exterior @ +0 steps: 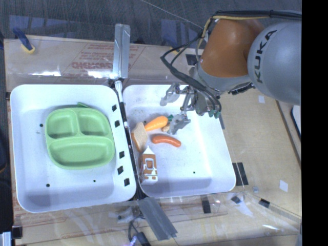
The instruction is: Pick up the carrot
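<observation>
The orange carrot [156, 123] with a green stub at its right end lies in the right bin [205, 158], near its upper middle. My gripper [175, 108] hangs just right of the carrot, open, with one finger [169, 93] toward the bin's back wall and the other finger [179, 123] touching or nearly touching the carrot's green end. Nothing sits between the fingers. The carrot rests on the bin floor.
A red-orange sausage [165, 140] lies just below the carrot. A bread slice [139, 136] and a small brown carton [148, 168] lie along the right bin's left wall. The left bin [25, 158] holds a green divided plate [79, 137].
</observation>
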{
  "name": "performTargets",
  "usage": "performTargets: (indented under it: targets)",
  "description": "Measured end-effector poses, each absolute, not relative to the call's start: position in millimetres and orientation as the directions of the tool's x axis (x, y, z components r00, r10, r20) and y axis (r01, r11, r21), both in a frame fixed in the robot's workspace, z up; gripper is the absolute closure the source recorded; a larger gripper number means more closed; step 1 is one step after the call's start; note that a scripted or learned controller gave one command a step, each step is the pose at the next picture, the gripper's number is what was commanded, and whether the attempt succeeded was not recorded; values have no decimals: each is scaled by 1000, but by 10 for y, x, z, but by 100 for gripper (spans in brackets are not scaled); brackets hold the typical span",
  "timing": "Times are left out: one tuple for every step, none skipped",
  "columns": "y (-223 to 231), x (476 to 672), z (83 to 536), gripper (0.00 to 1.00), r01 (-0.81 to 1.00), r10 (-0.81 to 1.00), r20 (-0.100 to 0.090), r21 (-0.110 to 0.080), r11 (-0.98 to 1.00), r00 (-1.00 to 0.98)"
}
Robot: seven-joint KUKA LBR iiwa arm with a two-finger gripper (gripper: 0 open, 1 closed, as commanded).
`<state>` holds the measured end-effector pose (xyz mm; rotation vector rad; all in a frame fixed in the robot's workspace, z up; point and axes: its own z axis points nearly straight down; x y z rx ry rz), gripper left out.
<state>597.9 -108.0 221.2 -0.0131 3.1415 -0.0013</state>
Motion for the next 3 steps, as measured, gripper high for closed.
performTargets:
  targets:
    - [-1037,6373,904,0,-174,-174,10,4,985,-985]
    - [-1025,6420,1075,100,-180,-180,-4,-1,984,-984]
    - [-537,5887,1940,100,368,368,-2,1,930,-930]
